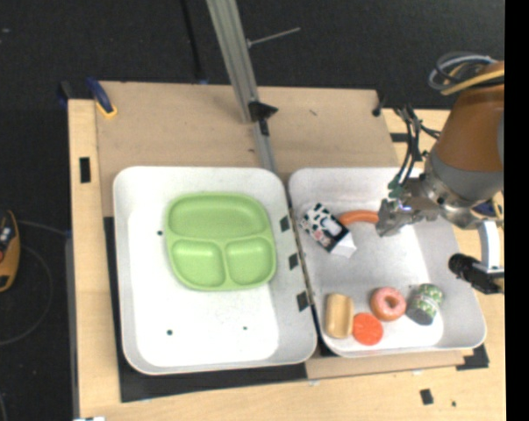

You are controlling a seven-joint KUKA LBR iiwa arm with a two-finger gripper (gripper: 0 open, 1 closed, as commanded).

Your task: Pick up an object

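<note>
Objects for picking lie in your right-hand shallow white bin (439,191): a black-and-white patterned box (324,228) near the left wall, a slim orange carrot-like piece (361,218) just beside it, and along the front wall a tan cylinder (338,315), an orange-red round piece (367,329), a pink ringed doughnut (388,303) and a green-and-grey lump (425,304). You will find the gripper (392,219) low over the bin's upper middle, at the carrot piece's right end; whether its fingers are apart or together cannot be told. The grey arm with orange band (470,139) enters from the right, cut off at the edge. The bin's centre floor is bare. The left shallow white bin (141,323) holds a green divided plastic plate (220,239).
</note>
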